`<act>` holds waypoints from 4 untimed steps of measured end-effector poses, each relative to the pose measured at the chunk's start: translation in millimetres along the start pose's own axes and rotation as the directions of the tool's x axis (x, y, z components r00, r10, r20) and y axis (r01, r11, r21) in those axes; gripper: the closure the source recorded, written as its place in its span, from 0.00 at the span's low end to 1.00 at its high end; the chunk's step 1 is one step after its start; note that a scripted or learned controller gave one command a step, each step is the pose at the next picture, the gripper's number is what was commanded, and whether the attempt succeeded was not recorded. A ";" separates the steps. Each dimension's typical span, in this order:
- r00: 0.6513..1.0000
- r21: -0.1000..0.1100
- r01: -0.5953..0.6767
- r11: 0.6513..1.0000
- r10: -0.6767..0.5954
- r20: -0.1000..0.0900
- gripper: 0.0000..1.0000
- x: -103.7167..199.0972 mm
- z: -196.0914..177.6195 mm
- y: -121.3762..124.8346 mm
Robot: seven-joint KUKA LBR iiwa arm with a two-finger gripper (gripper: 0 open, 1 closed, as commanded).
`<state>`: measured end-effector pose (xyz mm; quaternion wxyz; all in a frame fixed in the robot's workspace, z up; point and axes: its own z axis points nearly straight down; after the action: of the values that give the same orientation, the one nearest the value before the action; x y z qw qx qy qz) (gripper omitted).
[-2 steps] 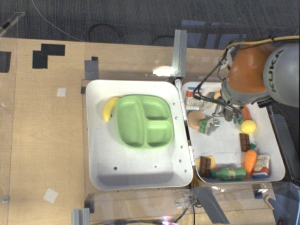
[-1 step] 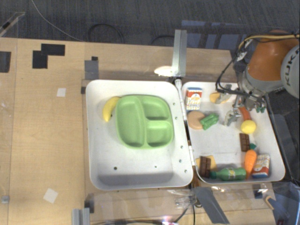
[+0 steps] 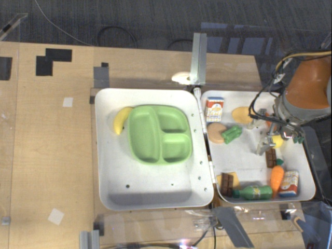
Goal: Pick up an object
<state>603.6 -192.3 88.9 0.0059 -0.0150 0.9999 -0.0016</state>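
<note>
My gripper (image 3: 269, 144) hangs low over the right side of the right bin (image 3: 244, 154), under the orange-banded wrist (image 3: 310, 84). A small yellow piece (image 3: 279, 141) lies right beside it. Just below it are a brown bar (image 3: 271, 158) and an orange carrot (image 3: 277, 178). Further left in this bin lie a green pepper-like piece (image 3: 232, 134), a tan round piece (image 3: 215, 133), a red and white carton (image 3: 215, 109) and a yellow-orange piece (image 3: 240, 115).
Along the right bin's front wall lie a green bottle (image 3: 255, 192), a brown block (image 3: 226, 182) and a small can (image 3: 290, 183). The left bin (image 3: 111, 185) holds a green divided plate (image 3: 158, 134) and a banana (image 3: 121, 120).
</note>
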 end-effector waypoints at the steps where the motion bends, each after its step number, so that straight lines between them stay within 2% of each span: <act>1: 0.994 -0.003 0.114 0.994 -0.113 0.005 0.00 9.9 -1.6 82.1; 2: 0.997 -0.001 0.072 0.997 -0.072 0.007 0.00 37.3 -2.6 74.5; 3: 0.999 -0.002 -0.032 0.999 0.032 0.001 0.00 -28.8 0.4 53.5; 4: 1.000 -0.002 0.019 1.000 -0.019 0.001 0.00 -32.4 0.4 55.0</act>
<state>634.3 -136.3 88.7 0.0065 -0.0245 0.9997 -0.0007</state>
